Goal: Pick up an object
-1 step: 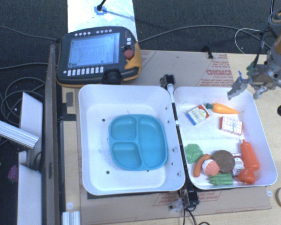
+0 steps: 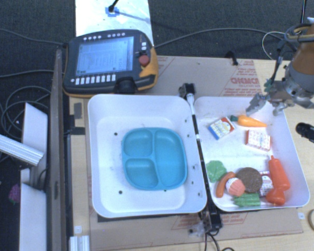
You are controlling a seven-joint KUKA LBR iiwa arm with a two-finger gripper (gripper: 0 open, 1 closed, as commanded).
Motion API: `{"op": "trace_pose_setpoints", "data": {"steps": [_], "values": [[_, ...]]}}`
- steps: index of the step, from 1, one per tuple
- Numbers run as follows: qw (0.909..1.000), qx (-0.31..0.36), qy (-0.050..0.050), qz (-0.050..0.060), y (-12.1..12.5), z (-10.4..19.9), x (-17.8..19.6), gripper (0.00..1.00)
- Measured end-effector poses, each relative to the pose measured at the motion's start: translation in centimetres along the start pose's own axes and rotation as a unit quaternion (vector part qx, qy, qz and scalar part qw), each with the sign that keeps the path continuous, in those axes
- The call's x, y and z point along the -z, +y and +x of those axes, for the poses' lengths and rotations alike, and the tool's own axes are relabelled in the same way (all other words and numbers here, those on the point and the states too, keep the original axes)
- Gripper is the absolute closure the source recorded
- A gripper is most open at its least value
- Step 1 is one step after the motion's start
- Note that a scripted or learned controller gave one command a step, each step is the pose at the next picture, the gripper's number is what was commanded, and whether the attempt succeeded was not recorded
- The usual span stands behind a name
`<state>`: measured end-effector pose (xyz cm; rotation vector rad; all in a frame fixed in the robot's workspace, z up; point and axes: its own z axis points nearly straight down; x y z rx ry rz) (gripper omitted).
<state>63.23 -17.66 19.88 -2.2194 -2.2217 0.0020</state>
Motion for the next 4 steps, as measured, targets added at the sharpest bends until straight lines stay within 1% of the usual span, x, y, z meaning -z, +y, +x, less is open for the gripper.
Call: {"op": "trace_pose_setpoints", "data": {"steps": [1, 2, 3, 4], "values": [[1.0000, 0.000, 0.000, 0.000, 1.8, -1.7, -8.1, 0.00], [1.0000, 0.002, 0.000, -0.001, 3.1, 0.0, -11.5, 0.00], [1.0000, 0.003, -0.001, -0.002, 3.2, -0.1, -10.5, 1.00], [1.0000, 0.002, 0.000, -0.003, 3.8, 6.0, -2.6, 1.00]]}}
